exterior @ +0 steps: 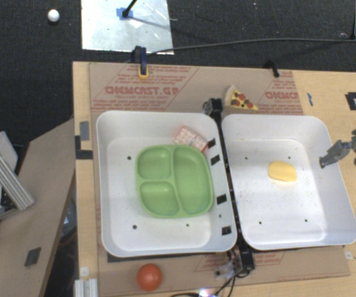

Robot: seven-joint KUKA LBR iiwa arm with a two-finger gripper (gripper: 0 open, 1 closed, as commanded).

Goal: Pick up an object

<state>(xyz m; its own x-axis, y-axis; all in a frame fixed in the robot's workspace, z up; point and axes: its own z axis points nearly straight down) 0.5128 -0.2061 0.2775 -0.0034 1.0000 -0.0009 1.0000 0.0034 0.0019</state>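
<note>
Two white bins sit side by side on the tabletop (326,98). The right bin (289,228) holds one yellow object (282,171), lying flat a bit right of centre, nothing touching it. End effector (335,154) is at the right bin's right rim, well apart from the yellow object, reaching in from the right edge; cannot tell if it is apart or together, too small and partly cut off. Nothing visibly gripped. The left bin (122,234) holds a green divided plate (174,180) with three compartments, roughly centred, and a small pink-and-white packet (191,137) just beside the plate's upper right edge near the bin's back wall. Outside the bins: a pizza-slice toy (240,99) on the cardboard behind the bins, an orange ball (149,276) in front of the left bin, a small white ball (54,15) on the dark floor upper left.
</note>
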